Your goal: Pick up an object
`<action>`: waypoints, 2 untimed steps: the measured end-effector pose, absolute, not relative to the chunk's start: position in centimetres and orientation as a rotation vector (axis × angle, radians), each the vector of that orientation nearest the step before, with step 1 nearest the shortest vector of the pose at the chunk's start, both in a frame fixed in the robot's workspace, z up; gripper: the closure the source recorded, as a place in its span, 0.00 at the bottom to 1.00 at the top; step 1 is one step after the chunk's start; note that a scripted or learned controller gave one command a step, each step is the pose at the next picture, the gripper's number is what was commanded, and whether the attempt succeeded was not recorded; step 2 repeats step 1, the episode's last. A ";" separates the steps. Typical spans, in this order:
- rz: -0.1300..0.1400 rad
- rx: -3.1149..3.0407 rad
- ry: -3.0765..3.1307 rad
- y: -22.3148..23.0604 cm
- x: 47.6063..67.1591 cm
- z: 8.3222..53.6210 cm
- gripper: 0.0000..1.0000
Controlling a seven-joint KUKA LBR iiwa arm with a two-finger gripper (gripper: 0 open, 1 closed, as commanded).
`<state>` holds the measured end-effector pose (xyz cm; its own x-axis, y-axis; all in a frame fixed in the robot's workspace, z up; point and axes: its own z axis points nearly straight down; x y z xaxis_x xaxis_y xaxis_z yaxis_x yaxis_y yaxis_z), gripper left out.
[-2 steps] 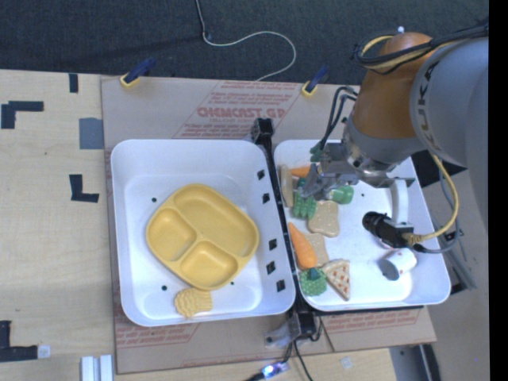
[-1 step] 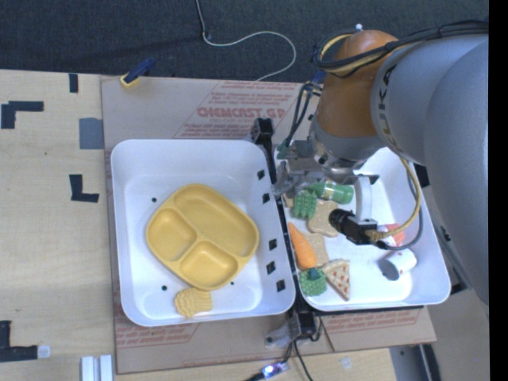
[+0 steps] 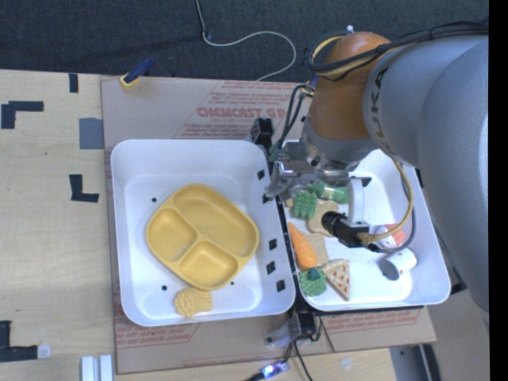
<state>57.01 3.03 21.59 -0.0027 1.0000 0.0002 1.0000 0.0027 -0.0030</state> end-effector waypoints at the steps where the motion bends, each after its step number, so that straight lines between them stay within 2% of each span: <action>1: 0.000 -2.219 -2.223 3.1 57.8 23.1 1.00; 2: 0.000 -2.219 -2.223 3.1 57.8 23.1 1.00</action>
